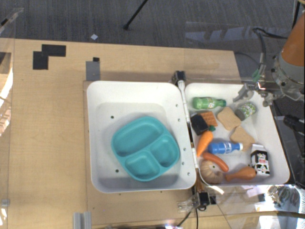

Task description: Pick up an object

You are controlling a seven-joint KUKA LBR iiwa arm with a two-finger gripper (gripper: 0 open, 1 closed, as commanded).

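Claw hangs spread over the right bin's far right corner, pinching nothing.

Arm comes in from the right w/ fingers apart, just above a small green-grey can. Same bin also holds a green bottle, 2 tan bread-like pieces, a black block, a carrot, a blue bottle, a sausage, a cow-print carton & an orange-brown piece near the front wall. Left bin carries a teal divided plate. Both bins sit side by side on the wooden worktop.
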